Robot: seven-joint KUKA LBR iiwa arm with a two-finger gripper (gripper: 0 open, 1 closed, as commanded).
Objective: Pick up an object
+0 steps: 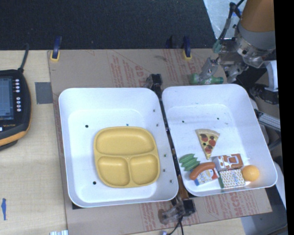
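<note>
My gripper hangs above the far rim of the right bin, near its back left corner. A small green object shows just under it; whether it sits between the fingers is unclear. In the right bin lie a pizza slice, a green pea pod, a sausage, a small brown carton, a patterned box and an orange ball, all clustered at the near edge.
The left bin holds a yellow divided plate. A teach pendant lies at the bench's left edge. Blue clamps grip the cardboard at the back. The arm's cables hang at the right.
</note>
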